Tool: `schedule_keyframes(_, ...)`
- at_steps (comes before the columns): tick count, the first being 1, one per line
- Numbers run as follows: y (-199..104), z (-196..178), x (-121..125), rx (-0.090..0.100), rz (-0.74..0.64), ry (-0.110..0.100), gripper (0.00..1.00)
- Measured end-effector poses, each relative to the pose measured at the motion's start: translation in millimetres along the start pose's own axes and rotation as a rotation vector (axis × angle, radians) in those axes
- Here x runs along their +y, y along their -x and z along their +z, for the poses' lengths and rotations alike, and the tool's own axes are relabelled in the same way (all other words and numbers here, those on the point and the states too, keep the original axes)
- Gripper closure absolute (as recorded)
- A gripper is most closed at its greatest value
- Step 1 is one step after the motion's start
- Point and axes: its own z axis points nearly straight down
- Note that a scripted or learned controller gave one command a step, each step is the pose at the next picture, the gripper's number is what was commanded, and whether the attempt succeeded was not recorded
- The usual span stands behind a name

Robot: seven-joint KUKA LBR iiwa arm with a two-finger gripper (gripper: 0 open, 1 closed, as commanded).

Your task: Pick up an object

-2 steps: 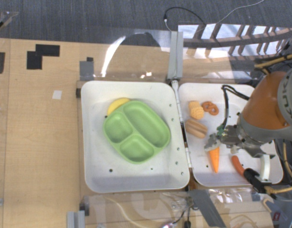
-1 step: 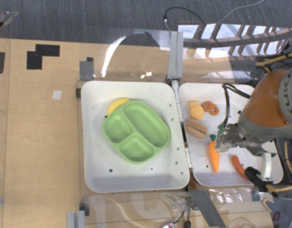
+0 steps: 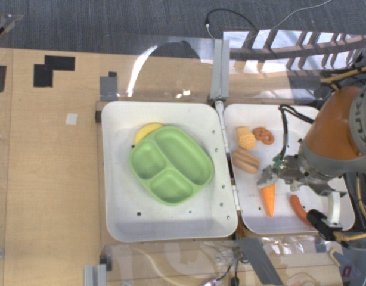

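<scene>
Carrot (image 3: 269,200), a toy by the look of it, is judged light, stiff and smooth, best pinched across its thick upper end. It lies in the right bin (image 3: 254,222), right of the bun (image 3: 245,161) and slightly nearer the camera. The gripper (image 3: 273,175) hangs just over that upper end; whether the jaws are released or clenched cannot be told.

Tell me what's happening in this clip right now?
A robot arm reaches in from the right over the right bin, its gripper low just above the wide end of a toy carrot. Nothing is visibly held yet. Around it lie a bread roll, a corn piece, a pretzel and a sausage. The left bin holds a green divided plate over a yellow item.
</scene>
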Motion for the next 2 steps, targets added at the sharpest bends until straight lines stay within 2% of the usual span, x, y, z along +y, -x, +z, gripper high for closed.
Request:
schedule_keyframes(1,-0.8,-7.6,1.1,0.001,-0.003,-0.002,1.00)
schedule_keyframes(2,-0.8,-7.7,1.1,0.001,-0.003,-0.002,0.00)
